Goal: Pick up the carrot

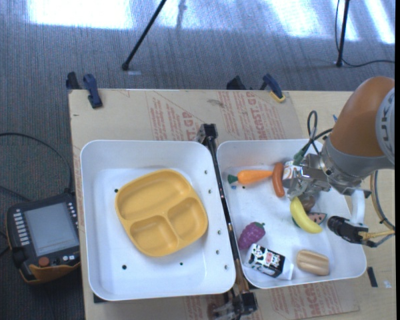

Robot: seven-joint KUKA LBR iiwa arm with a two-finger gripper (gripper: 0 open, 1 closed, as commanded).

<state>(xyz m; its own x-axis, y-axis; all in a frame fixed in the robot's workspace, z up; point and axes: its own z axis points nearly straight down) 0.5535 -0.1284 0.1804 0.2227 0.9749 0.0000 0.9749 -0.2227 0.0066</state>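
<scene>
The carrot [255,177], orange with a green top at its left end, lies flat in the back part of the right bin [235,153]. Its tip nearly touches a reddish sausage [278,179] just to its right. My gripper [300,183] hangs low over the bin right of the sausage, a short way from the carrot and above the banana [305,217]. Nothing is seen in its grasp. The orange band of the arm [360,122] rises behind it at the right.
The right bin also holds purple grapes [252,233], a milk carton [270,261], a bread roll [313,263] and a watermelon slice [317,217]. A yellow divided plate [161,212] sits in the left bin [97,179]. A teach pendant [43,235] lies off the bench at left.
</scene>
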